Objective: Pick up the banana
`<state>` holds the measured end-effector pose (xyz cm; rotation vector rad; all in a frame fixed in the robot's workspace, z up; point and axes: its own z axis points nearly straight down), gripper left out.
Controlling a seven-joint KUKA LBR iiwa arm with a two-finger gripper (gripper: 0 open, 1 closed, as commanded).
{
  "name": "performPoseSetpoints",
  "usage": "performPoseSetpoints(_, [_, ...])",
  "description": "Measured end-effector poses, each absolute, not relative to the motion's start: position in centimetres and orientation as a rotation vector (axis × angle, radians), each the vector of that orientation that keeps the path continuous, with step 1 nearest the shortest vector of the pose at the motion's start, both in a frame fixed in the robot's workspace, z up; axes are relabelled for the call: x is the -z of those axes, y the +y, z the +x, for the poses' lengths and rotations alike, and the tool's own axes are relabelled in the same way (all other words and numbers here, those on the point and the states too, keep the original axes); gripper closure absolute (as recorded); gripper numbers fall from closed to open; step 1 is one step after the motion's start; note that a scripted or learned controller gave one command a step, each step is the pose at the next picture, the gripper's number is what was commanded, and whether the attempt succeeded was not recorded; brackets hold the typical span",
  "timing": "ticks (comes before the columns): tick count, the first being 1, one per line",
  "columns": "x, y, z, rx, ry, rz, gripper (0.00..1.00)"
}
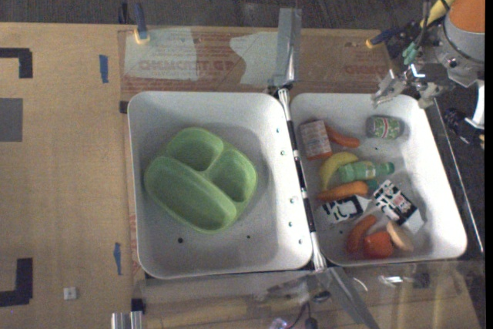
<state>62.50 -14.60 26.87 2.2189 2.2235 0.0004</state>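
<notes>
Banana (339, 164) lies near the left wall of the right bin (447, 193), touching a green bottle (368, 170); labels too blurred to read. Gripper (402, 85) hovers above that bin's far edge, finger state indiscernible. Left bin (146, 119) holds a green divided tray (202, 178); brown cardboard-covered bench (62, 166), dark carpet beyond.

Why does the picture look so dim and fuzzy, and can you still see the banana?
Camera view: dim, soft lighting, slightly blurred, so small labels stay unreadable; the white bins look greyish; the green tray casts a faint shadow; the banana shows as a yellow curve, partly covered by a green bottle.
</notes>
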Motion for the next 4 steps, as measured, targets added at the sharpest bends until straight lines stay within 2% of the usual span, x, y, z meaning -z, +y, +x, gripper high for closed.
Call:
performPoseSetpoints(1, [-26.5, -14.1, 65.4, -0.001, 2.281, 2.154, 0.00])
performPoseSetpoints(2, [-12.5, -13.2, 66.2, -0.018, 2.276, 2.137, 0.00])
performPoseSetpoints(3, [-9.3, -11.0, 63.7, -0.004, 2.297, 2.126, 0.00])
performPoseSetpoints(4, [-8.7, -9.4, 57.4, -0.004, 2.186, 2.253, 0.00])
